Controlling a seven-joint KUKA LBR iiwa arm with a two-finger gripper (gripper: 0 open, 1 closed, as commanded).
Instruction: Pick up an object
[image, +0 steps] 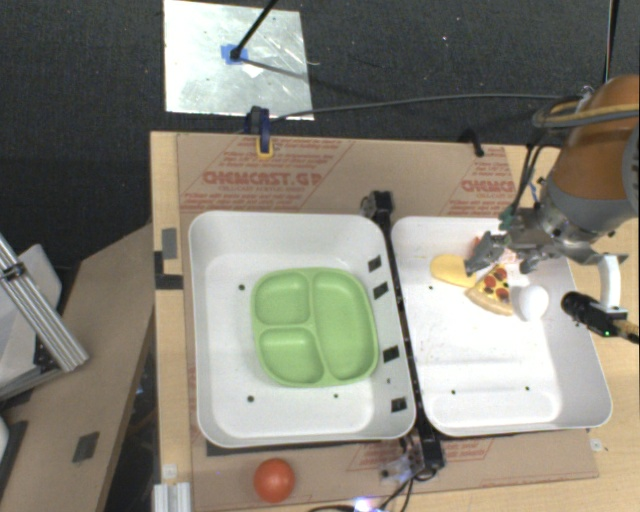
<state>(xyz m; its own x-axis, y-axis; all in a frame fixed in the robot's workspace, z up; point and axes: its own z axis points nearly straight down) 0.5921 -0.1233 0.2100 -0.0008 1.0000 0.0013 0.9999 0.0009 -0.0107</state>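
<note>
A: Item one, the tool?

B: Gripper (497, 252), upper right of the frame, on a grey arm (590, 180) with an orange band, entering from the right edge. It is lowered into the upper part of the right bin (500, 390). Whether its tips are spread or pressed together cannot be told from this slant, and nothing is visibly pinched between them.

A: What lies at the tool?

B: Three pieces, clustered. A yellow banana-like piece (450, 269) just left of the gripper, touching or nearly so. A pizza slice toy (494, 290) directly below the gripper, partly overlapped by it. A white egg-shaped object (530, 300) at the slice's right end, touching it.

A: Further out, same bin?

B: A black cylindrical part (590, 313) at the right rim, with a white bracket above it; what it belongs to is unclear.

A: Left bin?

B: White bin (215, 300), centre-left of the frame, holding a green divided tray (313, 325) with three compartments. Black clips run along the seam between the two bins.

A: Outside the bins?

B: A red-orange ball (274, 479) at bottom centre, on the cardboard sheet (300, 170) that bears red print. A blue clamp (260, 126) at the sheet's upper edge. A silvery foil sheet (235, 60) at upper left, against black cloth.
</note>
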